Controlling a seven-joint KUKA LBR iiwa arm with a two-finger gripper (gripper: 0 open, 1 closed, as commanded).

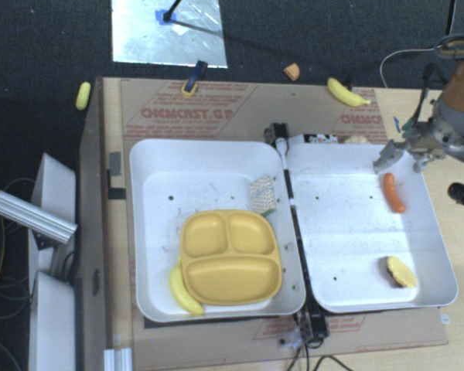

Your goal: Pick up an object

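Camera view: orange sausage in rt bin, long axis near-vertical, top tilted left; jaws state unclear.

Divided tray in left bin, sausage in right bin

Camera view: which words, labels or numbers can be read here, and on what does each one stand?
"CHEMCAST GP", red print on the brown board under the bins, at upper left.
The same red print repeats at the board's upper right and lower edge, too blurred to read.
Small black-and-white label between the bins: too small to read.
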